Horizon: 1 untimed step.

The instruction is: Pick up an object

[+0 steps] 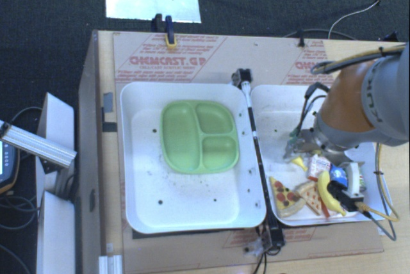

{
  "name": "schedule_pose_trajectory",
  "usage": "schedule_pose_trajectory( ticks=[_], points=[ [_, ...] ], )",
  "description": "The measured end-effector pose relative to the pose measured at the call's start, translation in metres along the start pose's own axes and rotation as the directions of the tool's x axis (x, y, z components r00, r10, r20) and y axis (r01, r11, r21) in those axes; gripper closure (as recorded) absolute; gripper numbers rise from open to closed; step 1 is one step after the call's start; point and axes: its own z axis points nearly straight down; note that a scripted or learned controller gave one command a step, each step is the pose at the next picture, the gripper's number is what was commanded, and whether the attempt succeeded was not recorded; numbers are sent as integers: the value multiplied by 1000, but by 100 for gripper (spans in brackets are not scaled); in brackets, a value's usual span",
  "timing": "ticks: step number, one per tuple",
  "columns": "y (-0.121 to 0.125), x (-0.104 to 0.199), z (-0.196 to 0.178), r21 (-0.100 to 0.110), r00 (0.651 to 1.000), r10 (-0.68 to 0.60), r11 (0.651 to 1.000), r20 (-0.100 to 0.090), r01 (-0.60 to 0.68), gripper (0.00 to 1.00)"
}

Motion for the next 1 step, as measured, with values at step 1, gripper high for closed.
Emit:
schedule_pose_trajectory(
  ticks=[1],
  points=[
    [43, 66, -90, 0, 1000, -1, 1000, 0, 1, 100]
  ],
)
